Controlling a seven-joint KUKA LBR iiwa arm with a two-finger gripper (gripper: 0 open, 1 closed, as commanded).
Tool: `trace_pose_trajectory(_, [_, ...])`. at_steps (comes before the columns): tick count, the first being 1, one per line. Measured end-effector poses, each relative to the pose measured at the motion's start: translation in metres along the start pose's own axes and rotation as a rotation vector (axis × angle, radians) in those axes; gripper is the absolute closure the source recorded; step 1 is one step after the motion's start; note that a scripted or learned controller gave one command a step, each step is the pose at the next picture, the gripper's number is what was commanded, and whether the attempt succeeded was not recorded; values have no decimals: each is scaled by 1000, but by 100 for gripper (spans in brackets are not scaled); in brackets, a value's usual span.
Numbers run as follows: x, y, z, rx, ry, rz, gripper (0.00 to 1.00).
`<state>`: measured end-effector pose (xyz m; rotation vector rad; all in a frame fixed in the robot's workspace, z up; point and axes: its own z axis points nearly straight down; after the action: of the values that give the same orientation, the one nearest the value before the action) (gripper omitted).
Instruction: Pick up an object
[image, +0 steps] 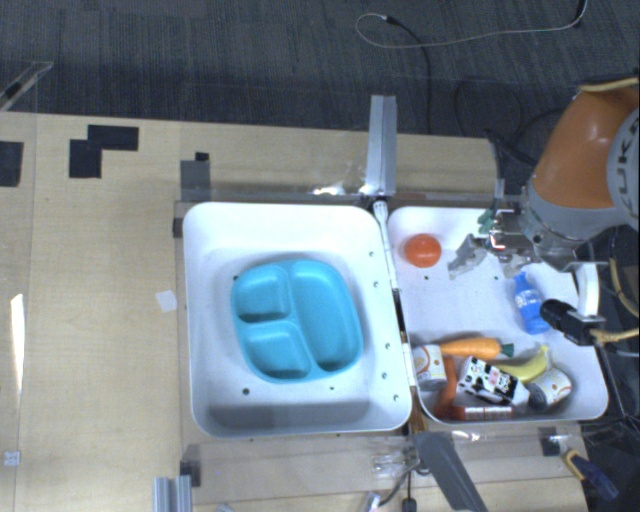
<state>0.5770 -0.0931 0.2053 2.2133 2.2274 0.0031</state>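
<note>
Gripper: gripper (470, 255) hangs in the upper middle of the right bin (450, 215), fingers spread a little apart and gripping nothing; only white bin floor shows between them.
Arm: arm (585, 160) enters from the right edge, orange band at upper right, bent low over the bin, likely so the wrist can drop straight down.
Tomato: tomato (422, 249) lies just left of the fingertips, apart from them, alone in the bin's upper left; probably the easiest pick.
Bottle: blue bottle (529, 301) lies right of centre, under the wrist.
Pile: carrot (470, 347), banana (528, 364) and a printed box (488, 380) crowd the bin's lower edge, touching, harder to single out.
Left bin: left bin (210, 330) holds a blue divided tray (296, 318), well away from the gripper.
</note>
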Motion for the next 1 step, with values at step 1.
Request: trace_pose_trajectory(1, [27,33,6,-2,0,-61,0])
